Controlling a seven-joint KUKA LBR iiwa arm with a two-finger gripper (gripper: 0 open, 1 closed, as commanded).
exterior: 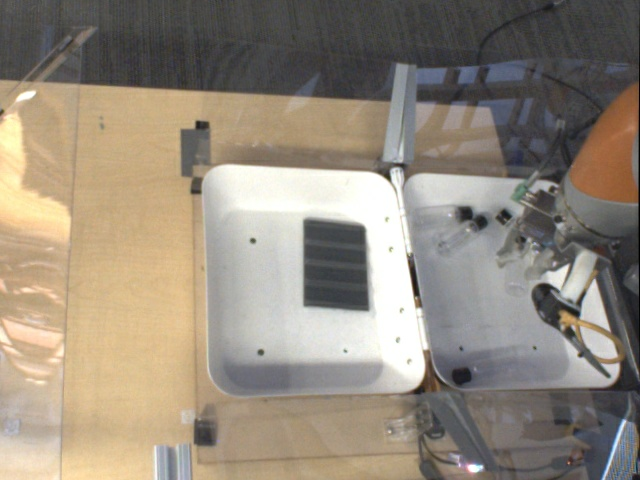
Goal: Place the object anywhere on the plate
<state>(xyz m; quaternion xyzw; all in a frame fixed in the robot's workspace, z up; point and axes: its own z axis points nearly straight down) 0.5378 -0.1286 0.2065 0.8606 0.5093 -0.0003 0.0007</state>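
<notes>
Dark ribbed rectangular plate (336, 264) in the middle of the left shallow white bin (230, 268), pincer (527, 236) well right of the plate over the right white bin (480, 318), its grip state impossible to tell

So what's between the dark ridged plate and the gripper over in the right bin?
In the camera view, bare white floor of the left bin, the two bins' adjoining rims, then a small clear object before the gripper; the dark ridged plate lies left.

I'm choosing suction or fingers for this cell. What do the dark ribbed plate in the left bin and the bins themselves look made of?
The dark plate looks like matte dark-grey plastic or rubber: no glare, with ridged bands across it. The left bin and right bin look like smooth white moulded plastic, with rounded corners and soft sheen.
</notes>
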